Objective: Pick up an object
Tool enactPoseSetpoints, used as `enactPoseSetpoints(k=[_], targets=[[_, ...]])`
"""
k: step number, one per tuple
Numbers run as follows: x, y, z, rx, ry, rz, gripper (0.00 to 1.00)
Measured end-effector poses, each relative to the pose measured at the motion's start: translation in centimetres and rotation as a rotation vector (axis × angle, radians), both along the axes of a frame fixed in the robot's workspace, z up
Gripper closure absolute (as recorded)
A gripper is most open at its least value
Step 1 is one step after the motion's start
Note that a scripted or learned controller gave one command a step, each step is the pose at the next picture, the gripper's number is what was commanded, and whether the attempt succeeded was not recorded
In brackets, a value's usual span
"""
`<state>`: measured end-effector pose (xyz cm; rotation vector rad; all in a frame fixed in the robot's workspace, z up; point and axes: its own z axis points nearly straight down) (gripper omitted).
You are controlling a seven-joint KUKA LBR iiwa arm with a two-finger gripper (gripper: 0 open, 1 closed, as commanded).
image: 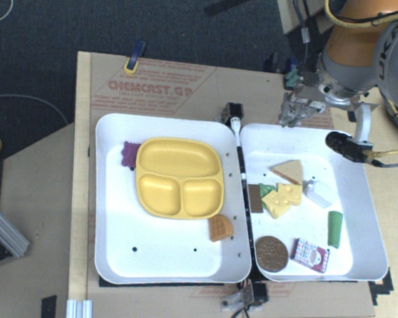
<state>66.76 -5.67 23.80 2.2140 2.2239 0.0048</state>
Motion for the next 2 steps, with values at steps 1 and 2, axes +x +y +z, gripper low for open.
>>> enactPoseSetpoints(k=[1,2], targets=[[-0.5,4.4,-1.3,0.001,0.007,-0.001,1.00],[0.2,10.0,-1.4,0.001,0.002,0.000,1.00]])
